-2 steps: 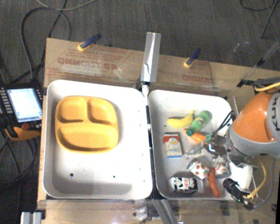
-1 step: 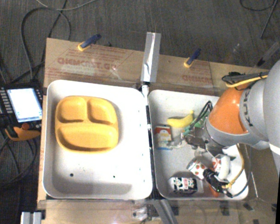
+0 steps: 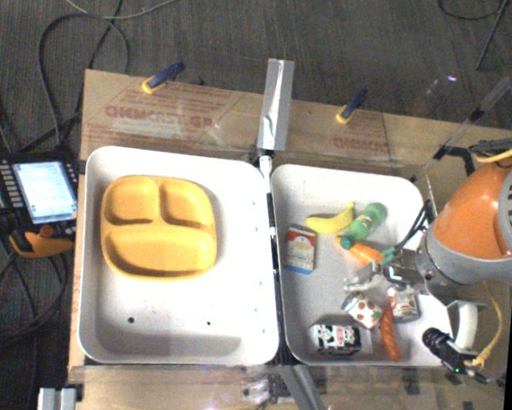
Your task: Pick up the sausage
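Looking down at a slant, the camera view takes in two white bins side by side. A yellow tray (image 3: 158,226) sits in the left bin (image 3: 172,327). The right bin (image 3: 330,184) holds a banana (image 3: 331,221), a green bottle (image 3: 366,218), a carrot (image 3: 366,252), a small carton (image 3: 300,249) and a dark packet (image 3: 337,336). The sausage (image 3: 389,335) lies near the front right corner, lengthwise toward the front rim, its upper end beside a small patterned piece (image 3: 364,313). The gripper (image 3: 392,274) hangs just above it, amid the clutter; whether it is open or closed cannot be told. The sausage looks light, smooth and perhaps slippery, so a pinch across its narrow middle seems the safest hold.
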Tool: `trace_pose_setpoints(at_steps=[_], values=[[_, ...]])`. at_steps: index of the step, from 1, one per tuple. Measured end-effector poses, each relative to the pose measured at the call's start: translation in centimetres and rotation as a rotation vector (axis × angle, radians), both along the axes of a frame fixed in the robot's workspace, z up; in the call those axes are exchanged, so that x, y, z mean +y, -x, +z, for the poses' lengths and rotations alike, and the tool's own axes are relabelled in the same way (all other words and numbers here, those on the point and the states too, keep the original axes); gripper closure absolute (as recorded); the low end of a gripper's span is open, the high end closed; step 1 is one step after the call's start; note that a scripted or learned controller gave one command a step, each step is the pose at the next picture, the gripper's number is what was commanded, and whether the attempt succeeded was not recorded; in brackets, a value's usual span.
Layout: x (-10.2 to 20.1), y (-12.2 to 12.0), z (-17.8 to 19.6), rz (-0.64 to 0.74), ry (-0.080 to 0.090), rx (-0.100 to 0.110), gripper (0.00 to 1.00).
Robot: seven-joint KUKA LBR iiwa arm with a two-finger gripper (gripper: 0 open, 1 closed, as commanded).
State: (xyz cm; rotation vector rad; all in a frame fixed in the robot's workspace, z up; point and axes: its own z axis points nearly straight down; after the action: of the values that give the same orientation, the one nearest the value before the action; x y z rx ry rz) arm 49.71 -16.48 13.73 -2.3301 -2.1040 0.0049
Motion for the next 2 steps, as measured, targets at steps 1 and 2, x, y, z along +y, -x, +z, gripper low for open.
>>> trace_pose_setpoints(at_steps=[1,2], values=[[-3.22,-0.10,-1.86,0.053,-0.018,-0.031,0.00],[-2.38,-0.44,-2.38,0.181,0.015,-0.056,0.00]])
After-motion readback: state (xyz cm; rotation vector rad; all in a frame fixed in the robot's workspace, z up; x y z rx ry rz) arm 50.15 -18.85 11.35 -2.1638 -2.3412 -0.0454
